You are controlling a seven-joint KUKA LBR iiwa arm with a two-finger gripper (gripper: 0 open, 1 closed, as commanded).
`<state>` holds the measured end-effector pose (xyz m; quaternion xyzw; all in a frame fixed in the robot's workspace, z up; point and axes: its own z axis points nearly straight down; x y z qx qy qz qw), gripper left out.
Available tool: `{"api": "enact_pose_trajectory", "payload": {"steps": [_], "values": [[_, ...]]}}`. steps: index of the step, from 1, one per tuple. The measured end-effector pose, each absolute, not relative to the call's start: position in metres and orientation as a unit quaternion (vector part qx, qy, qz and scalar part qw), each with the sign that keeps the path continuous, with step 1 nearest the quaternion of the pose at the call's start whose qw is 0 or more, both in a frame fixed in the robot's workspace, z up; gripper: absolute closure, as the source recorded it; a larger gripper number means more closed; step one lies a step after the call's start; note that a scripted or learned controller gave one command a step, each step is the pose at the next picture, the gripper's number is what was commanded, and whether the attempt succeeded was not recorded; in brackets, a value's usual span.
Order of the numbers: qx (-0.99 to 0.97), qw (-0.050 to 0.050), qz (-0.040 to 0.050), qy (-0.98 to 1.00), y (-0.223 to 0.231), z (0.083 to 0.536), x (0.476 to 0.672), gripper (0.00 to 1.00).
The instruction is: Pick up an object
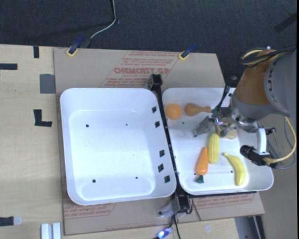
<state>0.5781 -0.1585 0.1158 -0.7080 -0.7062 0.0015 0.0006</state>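
Right bin [187, 183] holds the candidates: 5 toy food items. Corn cob [214, 148] stands roughly vertical mid-bin, just beside and right of the carrot [203, 162], which lies tilted with its dark green tip toward the near rim. Banana [236, 169] lies right of the corn, curving down toward the bin's front-right corner, apart from the corn. Orange ball-shaped fruit [173, 111] sits at the bin's back-left, close to the divider between the 2 bins. A tan, pear- or gourd-like piece [195, 109] lies just right of the orange fruit, its narrow end pointing right.

Gripper [215, 125] is low over the bin's back-centre, just above the top end of the corn, with a grey finger [202, 129] sticking out to the left. Finger state: cannot tell, too blurred and partly hidden by the wrist. Nothing visibly between the fingers. A small tan bit just right of the gripper is too unclear to name.

Arm [261, 88] comes in from the right, orange band over the bin's right edge, yellow cables looped around it.

Left bin [72, 133] is white with small dark dots on its floor. Both bins sit on a cardboard sheet [134, 68] with red print, on a wooden bench [20, 143].
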Motion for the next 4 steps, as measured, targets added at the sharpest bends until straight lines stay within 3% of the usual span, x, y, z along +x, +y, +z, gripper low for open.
{"api": "enact_pose_trajectory", "payload": {"steps": [1, 2, 3, 4], "values": [[-0.709, 0.001, 0.0012, -0.705, -0.193, 0.084, 0.499, 0.0], [-0.708, -0.002, 0.0001, -0.707, -0.191, 0.096, 0.503, 1.0], [-0.704, -0.001, -0.0033, -0.711, -0.102, 0.17, 0.528, 1.0], [-0.705, 0.002, 0.0003, -0.709, -0.043, 0.185, 0.498, 1.0]]}}
